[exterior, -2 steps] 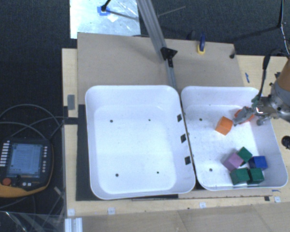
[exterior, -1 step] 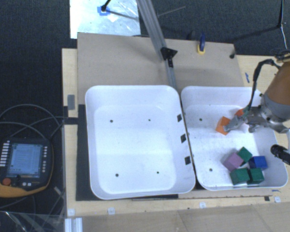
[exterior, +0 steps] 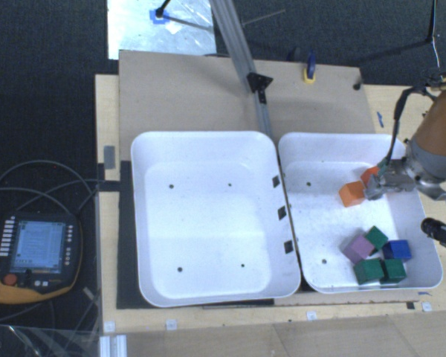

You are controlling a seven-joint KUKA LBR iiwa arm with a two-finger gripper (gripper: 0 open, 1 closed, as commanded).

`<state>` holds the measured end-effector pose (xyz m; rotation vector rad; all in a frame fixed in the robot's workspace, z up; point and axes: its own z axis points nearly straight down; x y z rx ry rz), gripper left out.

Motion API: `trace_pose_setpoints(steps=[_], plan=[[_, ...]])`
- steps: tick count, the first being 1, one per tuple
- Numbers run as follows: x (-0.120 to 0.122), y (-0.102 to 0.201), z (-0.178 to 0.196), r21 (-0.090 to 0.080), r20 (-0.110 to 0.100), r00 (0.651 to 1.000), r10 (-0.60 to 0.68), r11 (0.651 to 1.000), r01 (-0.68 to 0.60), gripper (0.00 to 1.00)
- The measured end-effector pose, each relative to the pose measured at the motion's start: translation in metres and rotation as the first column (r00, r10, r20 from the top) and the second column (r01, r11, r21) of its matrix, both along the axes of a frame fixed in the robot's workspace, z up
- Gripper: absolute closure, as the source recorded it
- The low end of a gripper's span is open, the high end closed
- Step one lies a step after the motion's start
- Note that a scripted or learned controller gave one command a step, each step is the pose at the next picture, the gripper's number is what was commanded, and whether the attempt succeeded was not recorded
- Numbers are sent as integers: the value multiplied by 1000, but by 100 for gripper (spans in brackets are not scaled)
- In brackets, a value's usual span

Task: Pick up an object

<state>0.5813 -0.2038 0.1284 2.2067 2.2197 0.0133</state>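
Gripper [exterior: 377, 185] sits low in right bin [exterior: 312, 158], right-centre of frame, touching orange block [exterior: 351, 194]; can't tell whether it is clamped on the block. Purple block [exterior: 356, 248], two green blocks [exterior: 369, 271] and blue block [exterior: 397, 250] cluster in that bin's lower right corner. Left bin [exterior: 208, 143] beside it on desk [exterior: 186, 88].

Gripper [exterior: 375, 185] low in right bin [exterior: 320, 151], touching orange block [exterior: 351, 194]. Purple block [exterior: 356, 248], green blocks [exterior: 369, 271], blue block [exterior: 398, 250] bunched at near right corner. Left bin [exterior: 208, 143] alongside. Controller w/ screen [exterior: 33, 255] far left.
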Motion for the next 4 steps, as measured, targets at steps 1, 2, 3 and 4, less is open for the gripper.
trace_pose_setpoints(steps=[1, 2, 3, 4], plan=[[12, 1, 56, -1, -6, 1000, -1, 1000, 1, 100], [13, 1, 111, 0, -9, 1000, -2, 1000, 2, 100], [9, 51, 103, 4, -13, 1000, 4, 1000, -3, 100], [9, 106, 94, 4, -13, 1000, 5, 1000, -5, 100]])
